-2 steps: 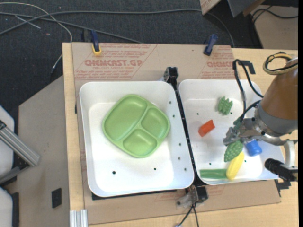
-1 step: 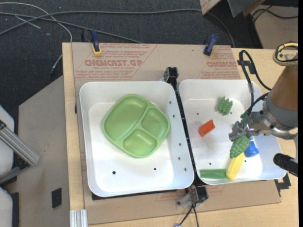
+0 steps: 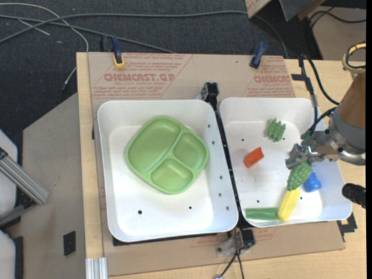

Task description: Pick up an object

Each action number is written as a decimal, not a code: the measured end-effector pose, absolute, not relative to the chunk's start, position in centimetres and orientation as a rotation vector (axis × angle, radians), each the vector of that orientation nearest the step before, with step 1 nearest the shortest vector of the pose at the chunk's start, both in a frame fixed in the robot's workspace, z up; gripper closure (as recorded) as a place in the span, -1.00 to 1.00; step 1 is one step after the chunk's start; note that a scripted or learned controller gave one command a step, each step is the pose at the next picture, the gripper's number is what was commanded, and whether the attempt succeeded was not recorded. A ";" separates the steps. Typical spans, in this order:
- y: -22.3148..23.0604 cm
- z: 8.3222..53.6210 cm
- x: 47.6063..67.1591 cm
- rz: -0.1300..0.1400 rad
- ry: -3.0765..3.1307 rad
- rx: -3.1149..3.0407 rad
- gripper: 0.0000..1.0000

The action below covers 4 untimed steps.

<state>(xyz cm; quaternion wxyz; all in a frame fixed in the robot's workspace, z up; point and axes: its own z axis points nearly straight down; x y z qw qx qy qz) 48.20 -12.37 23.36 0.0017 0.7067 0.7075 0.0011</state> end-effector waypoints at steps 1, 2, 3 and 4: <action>-6.9 24.2 50.2 0.004 2.228 2.214 1.00; -2.6 23.2 51.8 0.002 2.228 2.216 1.00; 1.7 23.7 53.2 0.003 2.225 2.217 1.00; 7.2 22.6 54.7 0.002 2.225 2.217 1.00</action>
